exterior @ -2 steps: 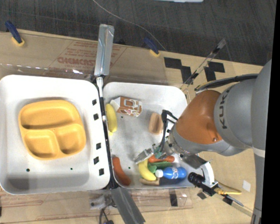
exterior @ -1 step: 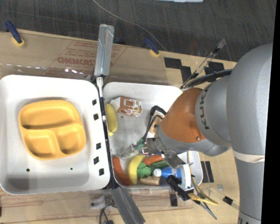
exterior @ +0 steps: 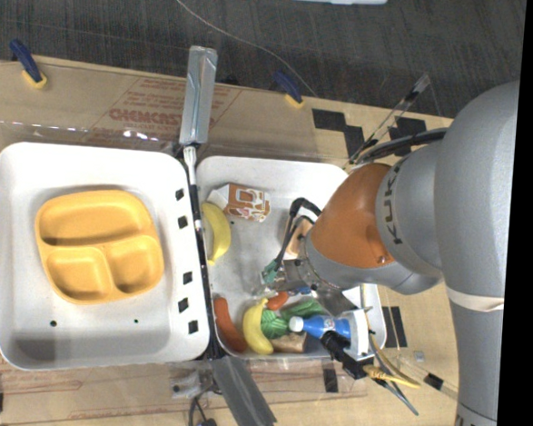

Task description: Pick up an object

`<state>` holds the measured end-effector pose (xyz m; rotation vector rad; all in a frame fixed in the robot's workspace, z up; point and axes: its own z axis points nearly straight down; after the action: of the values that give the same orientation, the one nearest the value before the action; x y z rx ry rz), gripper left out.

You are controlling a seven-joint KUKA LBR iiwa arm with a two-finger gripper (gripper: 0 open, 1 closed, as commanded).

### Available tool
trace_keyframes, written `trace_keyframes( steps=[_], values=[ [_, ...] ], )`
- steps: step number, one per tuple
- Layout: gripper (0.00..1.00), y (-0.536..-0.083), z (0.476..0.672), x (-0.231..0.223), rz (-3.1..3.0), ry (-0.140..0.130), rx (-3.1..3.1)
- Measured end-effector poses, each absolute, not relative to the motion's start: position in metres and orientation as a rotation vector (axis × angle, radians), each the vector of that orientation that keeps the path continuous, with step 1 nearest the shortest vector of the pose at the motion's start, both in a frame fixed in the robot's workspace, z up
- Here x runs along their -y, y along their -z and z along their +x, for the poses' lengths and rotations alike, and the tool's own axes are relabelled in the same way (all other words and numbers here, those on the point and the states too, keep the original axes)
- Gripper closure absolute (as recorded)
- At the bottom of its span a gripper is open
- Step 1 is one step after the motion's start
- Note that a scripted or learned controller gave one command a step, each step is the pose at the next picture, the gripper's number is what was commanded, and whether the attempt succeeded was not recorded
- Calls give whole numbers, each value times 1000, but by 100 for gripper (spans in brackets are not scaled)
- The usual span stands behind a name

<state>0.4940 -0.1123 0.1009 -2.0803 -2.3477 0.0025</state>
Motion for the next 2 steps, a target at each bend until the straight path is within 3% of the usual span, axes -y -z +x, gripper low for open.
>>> trace_keyframes(
  steps=[1,2],
  values=[
    [100,-194,496,18,-2168,8,2274],
    [100,-376,515,67,-1833,5,2558]
  ],
)
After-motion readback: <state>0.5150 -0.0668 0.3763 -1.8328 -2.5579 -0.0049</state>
